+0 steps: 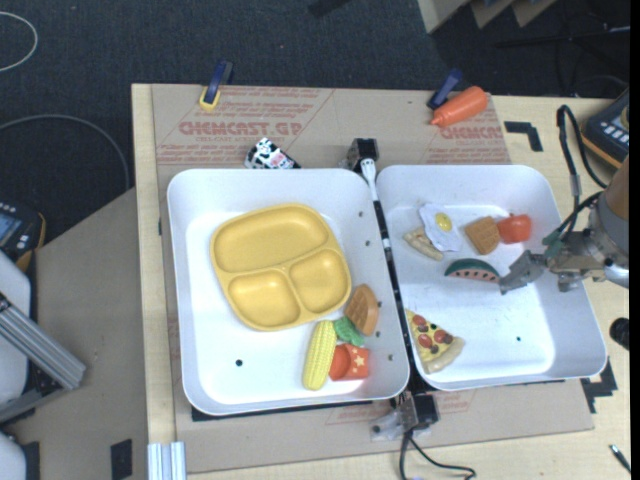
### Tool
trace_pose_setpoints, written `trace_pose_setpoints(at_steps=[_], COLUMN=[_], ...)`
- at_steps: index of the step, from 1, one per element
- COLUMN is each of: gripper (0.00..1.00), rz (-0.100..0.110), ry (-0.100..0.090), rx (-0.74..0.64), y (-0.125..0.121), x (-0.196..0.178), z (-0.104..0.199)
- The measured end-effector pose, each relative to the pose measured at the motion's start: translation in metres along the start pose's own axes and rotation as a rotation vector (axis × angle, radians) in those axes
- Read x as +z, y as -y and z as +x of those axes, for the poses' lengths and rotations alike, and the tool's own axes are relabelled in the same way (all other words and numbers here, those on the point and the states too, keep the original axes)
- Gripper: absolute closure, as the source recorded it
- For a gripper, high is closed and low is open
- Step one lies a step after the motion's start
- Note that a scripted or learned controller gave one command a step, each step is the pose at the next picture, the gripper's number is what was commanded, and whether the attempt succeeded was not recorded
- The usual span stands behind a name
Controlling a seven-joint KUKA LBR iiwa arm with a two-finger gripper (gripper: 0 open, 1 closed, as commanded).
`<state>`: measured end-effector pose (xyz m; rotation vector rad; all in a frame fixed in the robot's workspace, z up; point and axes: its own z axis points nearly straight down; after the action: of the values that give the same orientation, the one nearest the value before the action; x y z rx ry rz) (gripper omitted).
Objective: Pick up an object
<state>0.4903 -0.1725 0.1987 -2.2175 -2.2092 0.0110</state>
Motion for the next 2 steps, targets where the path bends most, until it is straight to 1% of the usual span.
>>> trace_pose_setpoints(at_steps=[1,2], gripper=[0.00,0.00], rz=[-0.013,-0.007], ry=[0.003,0.000], rx=[-0.004,-0.003], y=[-0.003,0.002], x=[-0.006,0.039], z=[0.000,0.005])
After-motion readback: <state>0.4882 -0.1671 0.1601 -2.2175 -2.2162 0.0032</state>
